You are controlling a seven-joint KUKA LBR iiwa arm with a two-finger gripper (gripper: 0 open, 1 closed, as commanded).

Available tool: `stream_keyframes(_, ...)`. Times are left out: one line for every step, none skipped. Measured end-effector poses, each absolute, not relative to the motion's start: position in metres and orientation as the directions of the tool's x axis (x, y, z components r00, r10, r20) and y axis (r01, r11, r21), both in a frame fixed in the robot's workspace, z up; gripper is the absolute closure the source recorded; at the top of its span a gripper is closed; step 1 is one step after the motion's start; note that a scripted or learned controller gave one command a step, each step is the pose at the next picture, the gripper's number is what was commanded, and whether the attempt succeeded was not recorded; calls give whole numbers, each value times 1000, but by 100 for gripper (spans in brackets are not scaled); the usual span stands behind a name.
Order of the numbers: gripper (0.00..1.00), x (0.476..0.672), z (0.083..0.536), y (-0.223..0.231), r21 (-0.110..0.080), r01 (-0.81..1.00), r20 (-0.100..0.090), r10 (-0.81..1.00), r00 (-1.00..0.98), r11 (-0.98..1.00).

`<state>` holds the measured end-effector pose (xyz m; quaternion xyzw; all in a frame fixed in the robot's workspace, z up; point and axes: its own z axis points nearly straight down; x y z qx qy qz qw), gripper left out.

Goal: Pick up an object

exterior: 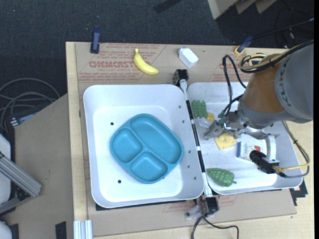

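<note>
My gripper point(215, 129) hangs low over the left part of the right bin point(259, 185), pointing toward the divider between the bins. Just below and right of it lies a yellow wedge-shaped block point(225, 142). A green ridged piece point(199, 108) and a small yellow bit point(210, 117) lie just above it. A white carton with blue and red print point(247, 149) lies under the wrist. A green bumpy object point(220, 176) rests near the bin's front edge. The grey arm with its orange band point(264, 91) hides the bin's back right part.
The left bin point(94, 108) holds a blue divided plate point(145, 147). On the board behind the bins lie a yellow banana point(144, 63), a white block point(188, 57) and a small blue object point(95, 40). Black cables point(227, 78) trail off the arm.
</note>
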<state>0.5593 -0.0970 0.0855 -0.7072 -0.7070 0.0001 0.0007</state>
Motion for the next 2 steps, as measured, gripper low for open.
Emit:
stream_keyframes(0,547,84,-102,-3,1000,2,1000,1,-1)
stream_keyframes(100,550,99,-104,8,1000,-3,1000,2,-2)
